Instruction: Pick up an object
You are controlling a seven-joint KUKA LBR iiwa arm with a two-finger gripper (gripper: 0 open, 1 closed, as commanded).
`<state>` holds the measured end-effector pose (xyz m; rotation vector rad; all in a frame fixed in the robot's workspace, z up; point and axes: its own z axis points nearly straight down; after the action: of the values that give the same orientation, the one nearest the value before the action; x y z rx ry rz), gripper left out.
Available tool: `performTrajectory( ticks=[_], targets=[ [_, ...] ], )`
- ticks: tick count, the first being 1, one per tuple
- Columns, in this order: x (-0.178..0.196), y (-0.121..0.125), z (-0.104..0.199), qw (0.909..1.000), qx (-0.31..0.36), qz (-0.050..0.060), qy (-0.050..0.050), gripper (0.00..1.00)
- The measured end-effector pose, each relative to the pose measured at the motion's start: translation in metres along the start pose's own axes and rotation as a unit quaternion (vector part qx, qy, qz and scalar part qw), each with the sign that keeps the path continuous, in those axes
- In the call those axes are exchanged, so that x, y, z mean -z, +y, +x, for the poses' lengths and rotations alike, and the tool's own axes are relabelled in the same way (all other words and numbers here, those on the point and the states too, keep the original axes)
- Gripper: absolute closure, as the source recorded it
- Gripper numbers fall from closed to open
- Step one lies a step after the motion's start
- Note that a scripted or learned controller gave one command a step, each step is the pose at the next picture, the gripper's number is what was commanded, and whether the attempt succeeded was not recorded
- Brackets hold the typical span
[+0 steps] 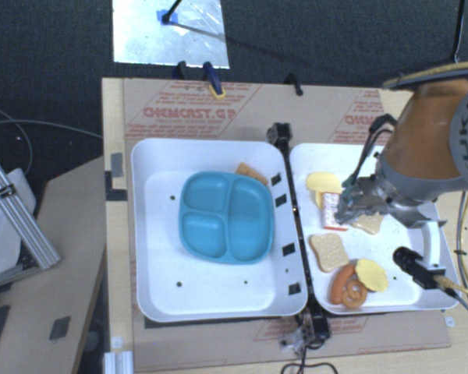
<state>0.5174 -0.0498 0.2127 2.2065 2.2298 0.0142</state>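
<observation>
My gripper (345,209) hangs low over the right bin (421,298), directly above a small pink-and-white packet (331,214). Its fingertips blur into the packet and the toy food around it. A yellow piece (322,182) lies just up-left of the gripper. A tan toast-like piece (368,224) peeks out under the wrist. Nearer the front lie a bread slice (328,250), an orange-red sausage shape (348,287) and a yellow wedge (372,274).
The left bin (160,287) holds a blue divided plate (225,216) with an orange-brown piece (252,173) behind it. A black divider with clips (285,201) runs between the bins. The arm's grey and orange body (433,142) covers the right bin's far right.
</observation>
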Motion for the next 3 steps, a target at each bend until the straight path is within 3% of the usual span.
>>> performTrajectory(
  ticks=[1, 2, 3],
  targets=[
    [0.077, 0.016, 0.121, 1.0, 0.003, 0.0, 0.002, 1.0],
    [0.139, -0.021, 0.094, 1.0, -0.004, 0.001, -0.001, 1.0],
    [0.109, 0.02, 0.011, 1.0, -0.008, 0.004, -0.003, 1.0]
  ],
)
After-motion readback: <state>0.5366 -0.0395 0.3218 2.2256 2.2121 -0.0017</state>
